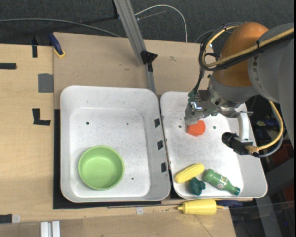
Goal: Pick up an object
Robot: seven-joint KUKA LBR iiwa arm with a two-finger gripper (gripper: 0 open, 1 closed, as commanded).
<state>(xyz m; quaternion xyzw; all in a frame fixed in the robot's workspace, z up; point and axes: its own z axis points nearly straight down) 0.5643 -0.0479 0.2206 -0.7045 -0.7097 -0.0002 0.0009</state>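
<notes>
An orange-red round object (pixel 198 128) lies in the upper middle of the right bin (pixel 251 181). My gripper (pixel 194 116) hangs directly over its upper left edge, touching or nearly touching it; the gripper's body hides the object's top. At the front of the same bin lie a yellow corn cob (pixel 189 173), a green bottle (pixel 221 180) on its side, and a small dark green piece (pixel 196 186) between them.
The left bin (pixel 74 107) holds a light green bowl (pixel 101 167) at its front left. A yellow object (pixel 200 207) lies on the bench just outside the right bin's front rim. A grey pole (pixel 133 28) slants down to the bins' back edge. Cables loop around the wrist.
</notes>
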